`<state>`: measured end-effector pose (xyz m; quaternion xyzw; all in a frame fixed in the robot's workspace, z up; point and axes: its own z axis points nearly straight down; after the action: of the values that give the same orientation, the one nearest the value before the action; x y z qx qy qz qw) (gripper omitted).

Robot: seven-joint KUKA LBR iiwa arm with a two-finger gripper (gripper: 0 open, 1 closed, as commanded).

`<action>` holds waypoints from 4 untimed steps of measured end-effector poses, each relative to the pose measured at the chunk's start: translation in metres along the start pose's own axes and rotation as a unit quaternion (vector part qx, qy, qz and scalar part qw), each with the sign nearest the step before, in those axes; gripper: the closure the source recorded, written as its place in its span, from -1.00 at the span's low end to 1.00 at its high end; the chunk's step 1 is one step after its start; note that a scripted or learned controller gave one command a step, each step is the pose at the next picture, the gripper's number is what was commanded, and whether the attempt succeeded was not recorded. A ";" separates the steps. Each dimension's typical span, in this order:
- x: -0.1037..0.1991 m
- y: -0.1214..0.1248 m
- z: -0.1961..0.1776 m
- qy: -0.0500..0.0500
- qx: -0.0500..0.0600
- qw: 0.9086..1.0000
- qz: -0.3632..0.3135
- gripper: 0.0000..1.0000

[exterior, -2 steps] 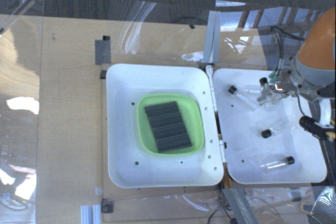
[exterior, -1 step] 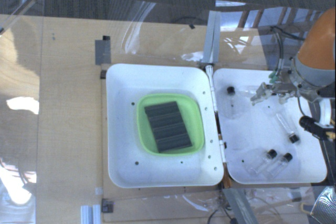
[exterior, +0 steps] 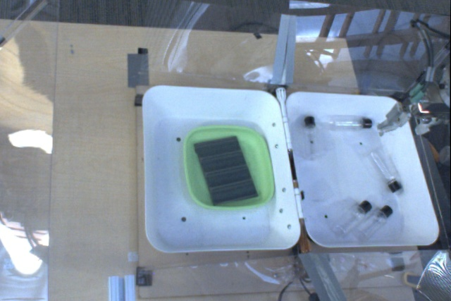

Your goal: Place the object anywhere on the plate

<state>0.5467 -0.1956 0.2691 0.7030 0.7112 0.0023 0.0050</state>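
Green plate (exterior: pixel 192 180) sat in the left bin (exterior: pixel 158 151), w/ a dark ribbed block (exterior: pixel 225 170) lying on it, slightly tilted. Right bin (exterior: pixel 416 222) held clear vials w/ black caps: one (exterior: pixel 343 123) lying along the far side, one (exterior: pixel 311 132) near the far-left corner, one (exterior: pixel 386 173) toward the right, two (exterior: pixel 363 216) close together near the front. Hand (exterior: pixel 394 118) was at the right bin's far-right corner, just beside the far vial's cap; can't tell if spread or closed. Wooden counter (exterior: pixel 84 151) carried both bins.
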 end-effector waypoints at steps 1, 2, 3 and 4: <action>-0.010 -0.038 -0.129 -0.001 -0.001 1.000 0.019 -1.00; -0.007 -0.056 -0.169 -0.001 -0.002 0.998 0.056 -1.00; -0.007 -0.056 -0.169 -0.001 -0.001 0.995 0.104 -1.00; -0.004 -0.052 -0.168 0.000 0.000 0.988 0.154 -1.00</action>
<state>0.4932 -0.1997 0.4369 0.8043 0.5942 0.0031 0.0050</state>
